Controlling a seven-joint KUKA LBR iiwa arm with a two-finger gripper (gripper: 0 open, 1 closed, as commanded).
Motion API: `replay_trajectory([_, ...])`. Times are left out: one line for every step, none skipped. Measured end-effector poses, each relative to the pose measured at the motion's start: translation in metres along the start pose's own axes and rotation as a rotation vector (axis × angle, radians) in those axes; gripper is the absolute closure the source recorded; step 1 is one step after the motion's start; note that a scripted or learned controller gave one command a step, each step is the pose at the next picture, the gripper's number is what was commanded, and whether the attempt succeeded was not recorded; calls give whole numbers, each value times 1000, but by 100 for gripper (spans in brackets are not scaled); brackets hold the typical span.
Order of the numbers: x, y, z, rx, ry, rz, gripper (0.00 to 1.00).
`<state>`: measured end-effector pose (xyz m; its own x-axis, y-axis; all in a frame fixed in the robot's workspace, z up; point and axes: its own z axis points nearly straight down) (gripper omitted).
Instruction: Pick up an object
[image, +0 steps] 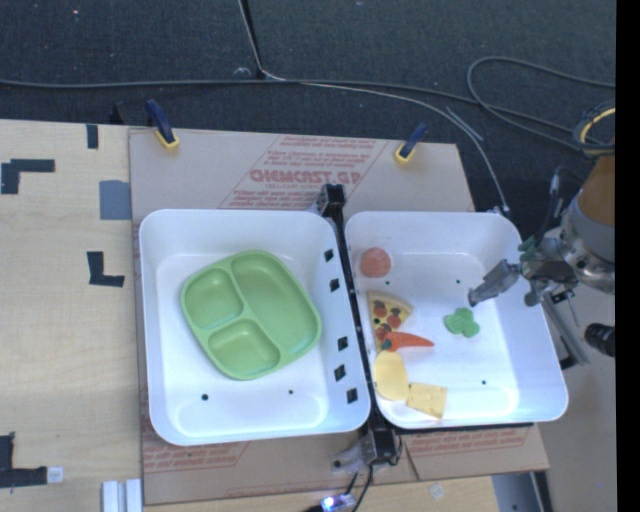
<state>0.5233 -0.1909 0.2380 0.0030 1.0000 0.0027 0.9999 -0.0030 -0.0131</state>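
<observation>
Two shallow white bins sit side by side on the table, their shared wall clipped together down the middle. The left bin (160, 300) holds a green divided plate (250, 313), lying flat near its centre. The right bin (530, 390) carries the small play-food pieces you may choose from, most of them gathered along its left wall: a pink round piece (376, 262) toward the far corner, a pizza slice (387, 313), a carrot (410, 341), then two yellow cheese pieces (408, 385) near the front edge. A green broccoli-like piece (461, 322) lies apart, toward the right wall. Your tool (497, 281) hangs over the right wall, just beside that green piece; it has hold of nothing, but you cannot tell how far open it is.
</observation>
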Motion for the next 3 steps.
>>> replay_trajectory([0,2,-6,-12,-3,-4,0])
replay_trajectory([-1,3,37,-7,-2,-3,0])
replay_trajectory([0,2,102,-5,-1,-3,0])
